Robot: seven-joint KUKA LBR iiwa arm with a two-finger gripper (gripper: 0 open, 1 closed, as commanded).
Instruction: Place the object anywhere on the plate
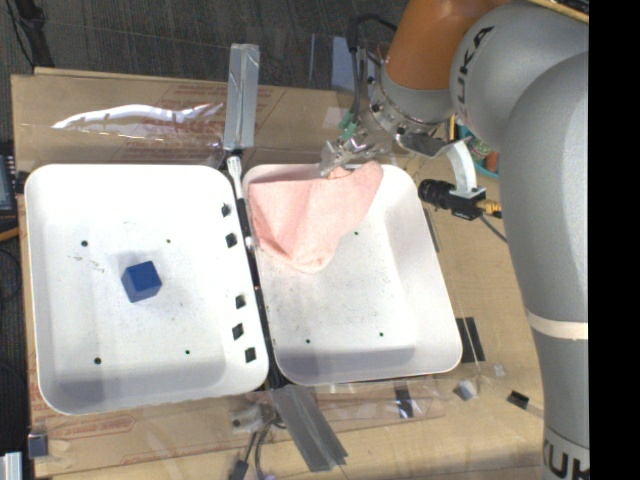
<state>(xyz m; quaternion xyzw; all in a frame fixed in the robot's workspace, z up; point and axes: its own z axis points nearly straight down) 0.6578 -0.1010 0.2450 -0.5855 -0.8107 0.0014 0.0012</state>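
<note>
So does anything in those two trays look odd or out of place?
Yes: a pink cloth lies rumpled in the right bin, one corner pulled up at the gripper. The blue cube sits alone in the left bin.

Two bins, left bin (60, 268) and right bin (420, 308), are formed of smooth white plastic with a faint sheen and dark specks. A pink cloth (310, 213), soft and matt, is seen creased. A blue cube (142, 280) is finished matt. The arm (540, 118) is clad in smooth grey casing with a glossy orange band (425, 28). The bench (120, 108) is covered in matt brown cardboard.
</note>
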